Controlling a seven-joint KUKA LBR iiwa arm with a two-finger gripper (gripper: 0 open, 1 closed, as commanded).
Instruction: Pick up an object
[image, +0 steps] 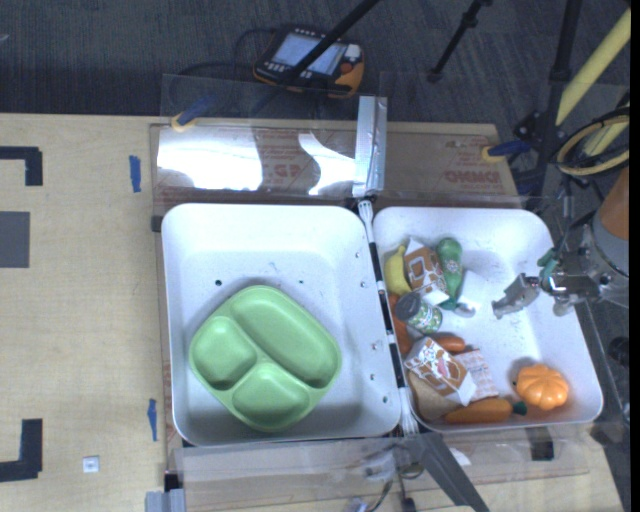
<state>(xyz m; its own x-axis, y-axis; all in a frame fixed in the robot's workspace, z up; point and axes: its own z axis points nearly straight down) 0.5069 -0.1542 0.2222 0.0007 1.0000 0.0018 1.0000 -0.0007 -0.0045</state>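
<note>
Objects for picking are heaped in the right bin (500, 225) against its left wall, with more along its near edge: a green bottle-like item (450, 262), a printed carton (425, 272), a small can (422, 317), a second carton (445, 368), a carrot (480, 410) and an orange pumpkin (541, 387) near the near right corner. The pumpkin is judged light, stiff and smooth-skinned, best taken across its round body; no long axis is offered by it. The carrot is laid with its long axis along the near edge, its green end toward the pumpkin. In the camera view the gripper (516, 297) is seen low over the bare right half of that bin; whether it is open or closed cannot be told. A green divided plate (262, 355) is set in the left bin (200, 240).
</note>
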